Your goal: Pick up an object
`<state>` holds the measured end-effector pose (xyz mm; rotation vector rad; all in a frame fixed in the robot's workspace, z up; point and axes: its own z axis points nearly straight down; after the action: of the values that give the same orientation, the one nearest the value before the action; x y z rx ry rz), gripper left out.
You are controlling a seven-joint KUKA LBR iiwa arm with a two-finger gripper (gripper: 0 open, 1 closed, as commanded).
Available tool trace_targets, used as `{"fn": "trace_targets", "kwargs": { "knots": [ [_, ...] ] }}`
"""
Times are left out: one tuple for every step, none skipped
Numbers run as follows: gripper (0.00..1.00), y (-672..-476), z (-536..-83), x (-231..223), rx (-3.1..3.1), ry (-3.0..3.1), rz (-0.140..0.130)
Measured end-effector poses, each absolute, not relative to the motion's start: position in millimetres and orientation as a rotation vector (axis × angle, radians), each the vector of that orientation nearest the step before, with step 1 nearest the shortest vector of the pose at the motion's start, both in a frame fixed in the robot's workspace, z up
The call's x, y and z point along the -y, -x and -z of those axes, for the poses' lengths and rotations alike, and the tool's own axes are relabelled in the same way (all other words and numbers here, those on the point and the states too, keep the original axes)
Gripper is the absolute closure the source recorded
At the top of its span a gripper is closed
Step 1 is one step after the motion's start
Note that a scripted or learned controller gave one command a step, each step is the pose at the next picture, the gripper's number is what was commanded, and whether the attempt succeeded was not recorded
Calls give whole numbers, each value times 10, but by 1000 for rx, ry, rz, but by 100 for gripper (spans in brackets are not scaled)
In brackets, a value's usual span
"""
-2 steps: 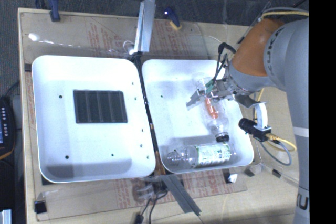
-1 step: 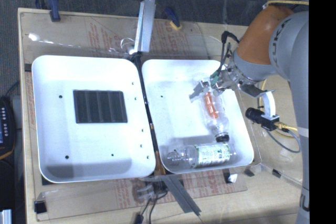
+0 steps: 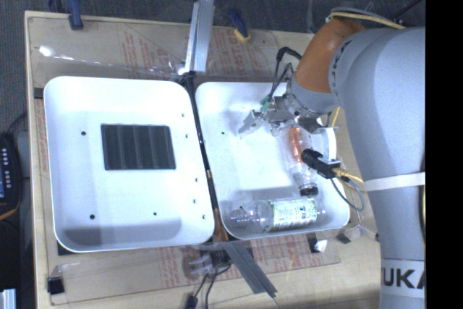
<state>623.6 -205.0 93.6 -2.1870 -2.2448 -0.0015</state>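
Clear bottle [image 3: 278, 214] lying in right bin [image 3: 217, 155], gripper [image 3: 249, 123] above, fingers spread, holding nothing

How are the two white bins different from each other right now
The left bin has a dark ribbed rectangular panel on its floor, and the arm is not over it. The right bin holds a clear plastic bottle lying on its side along the near wall, with the claw above its floor. Both are shallow, white and round-cornered.

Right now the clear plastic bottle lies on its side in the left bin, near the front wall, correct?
Not quite: the camera view shows the clear plastic bottle lying on its side in the right bin, near its front wall, not in the left bin.
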Motion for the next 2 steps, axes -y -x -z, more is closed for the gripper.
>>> {"fn": "trace_targets", "kwargs": {
  "knots": [
    [0,-6050,-1949,2090,2343,2093,0],
    [0,-5999,-2071,2087,2484,1924,-1]
  ]
}}
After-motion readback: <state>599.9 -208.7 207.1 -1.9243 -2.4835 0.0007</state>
